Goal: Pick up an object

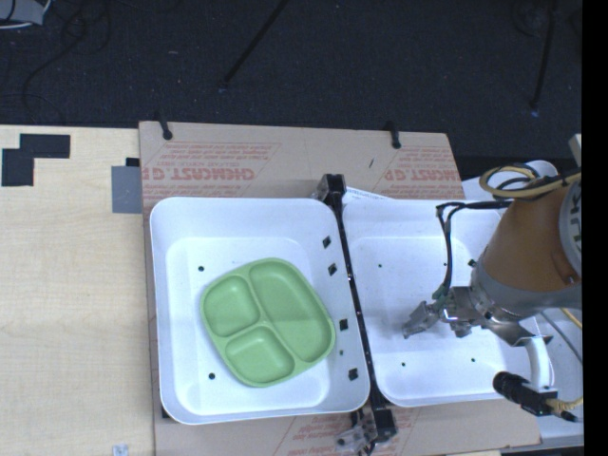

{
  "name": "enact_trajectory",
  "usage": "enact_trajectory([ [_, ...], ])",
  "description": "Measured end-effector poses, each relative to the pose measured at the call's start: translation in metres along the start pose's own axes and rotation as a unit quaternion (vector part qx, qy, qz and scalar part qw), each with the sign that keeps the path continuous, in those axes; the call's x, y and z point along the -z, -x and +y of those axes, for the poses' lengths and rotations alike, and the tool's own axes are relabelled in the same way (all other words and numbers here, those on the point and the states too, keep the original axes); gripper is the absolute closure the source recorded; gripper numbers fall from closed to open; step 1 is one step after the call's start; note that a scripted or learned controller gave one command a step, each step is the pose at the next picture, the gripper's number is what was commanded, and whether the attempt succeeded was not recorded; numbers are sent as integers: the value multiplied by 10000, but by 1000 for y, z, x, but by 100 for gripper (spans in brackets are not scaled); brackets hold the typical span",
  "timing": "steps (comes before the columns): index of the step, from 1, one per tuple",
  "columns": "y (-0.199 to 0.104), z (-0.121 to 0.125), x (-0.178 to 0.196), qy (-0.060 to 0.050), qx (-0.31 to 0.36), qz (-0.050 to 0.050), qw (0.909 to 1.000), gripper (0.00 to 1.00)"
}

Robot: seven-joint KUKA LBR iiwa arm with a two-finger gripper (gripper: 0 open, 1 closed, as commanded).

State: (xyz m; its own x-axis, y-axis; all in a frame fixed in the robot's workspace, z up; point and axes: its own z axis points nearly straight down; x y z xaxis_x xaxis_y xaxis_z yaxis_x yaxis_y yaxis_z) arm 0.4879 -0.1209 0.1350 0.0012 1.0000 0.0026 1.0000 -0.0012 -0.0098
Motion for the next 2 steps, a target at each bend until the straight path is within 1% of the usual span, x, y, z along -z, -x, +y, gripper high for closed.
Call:
enact_trajectory([
  [1, -1, 0, -49, 32, 2, -8, 10000, 0],
  [2, 1, 1, -36, 42, -26, -6, 10000, 100],
])
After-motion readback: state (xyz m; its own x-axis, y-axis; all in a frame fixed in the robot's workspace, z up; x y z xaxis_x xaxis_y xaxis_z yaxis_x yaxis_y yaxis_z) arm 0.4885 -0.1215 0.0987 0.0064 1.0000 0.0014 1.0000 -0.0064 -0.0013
